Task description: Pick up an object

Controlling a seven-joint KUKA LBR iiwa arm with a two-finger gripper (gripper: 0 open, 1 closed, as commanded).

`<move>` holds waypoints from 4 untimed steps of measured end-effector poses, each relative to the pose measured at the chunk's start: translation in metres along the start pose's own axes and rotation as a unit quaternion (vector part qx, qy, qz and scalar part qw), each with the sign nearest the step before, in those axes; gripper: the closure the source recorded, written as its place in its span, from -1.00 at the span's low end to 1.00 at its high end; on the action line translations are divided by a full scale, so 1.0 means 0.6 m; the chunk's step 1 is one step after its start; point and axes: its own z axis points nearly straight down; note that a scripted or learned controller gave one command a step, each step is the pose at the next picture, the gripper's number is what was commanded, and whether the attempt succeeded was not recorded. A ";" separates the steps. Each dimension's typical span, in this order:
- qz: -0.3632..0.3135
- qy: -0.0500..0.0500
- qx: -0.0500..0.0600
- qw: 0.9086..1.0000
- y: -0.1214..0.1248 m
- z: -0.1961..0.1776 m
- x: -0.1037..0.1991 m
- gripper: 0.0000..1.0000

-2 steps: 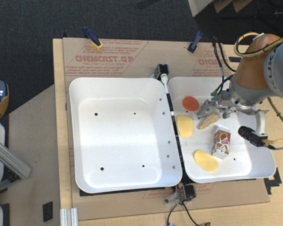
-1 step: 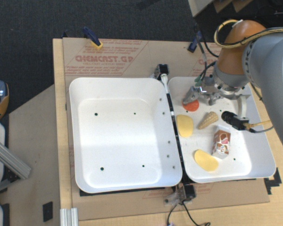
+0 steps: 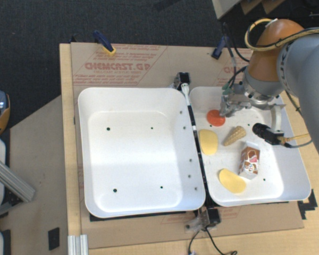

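- The gripper (image 3: 227, 108) hangs low over the upper part of the right bin (image 3: 287, 169), in the upper right of the frame. Whether it is released or clenched cannot be told from this angle.
- The red object (image 3: 216, 119), the likely target, lies just beside the gripper, to its lower left. Nothing shows as held.
- Centre the gripper over the red object before closing: it looks round and smooth and may roll if caught off-centre.
- Further down lie a pale yellow rounded piece (image 3: 208, 142), a tan ridged cone (image 3: 234, 136), a brown-and-white carton (image 3: 250, 161) and a second yellow piece (image 3: 232, 181).
- The left bin (image 3: 133, 158) is smooth white plastic with rounded corners.
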 end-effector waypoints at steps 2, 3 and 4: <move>0.000 0.001 0.006 1.000 -0.025 0.023 0.018 -1.00; 0.000 0.000 0.002 1.000 0.026 0.022 -0.023 -1.00; 0.000 0.001 0.006 1.000 -0.010 0.022 0.019 -1.00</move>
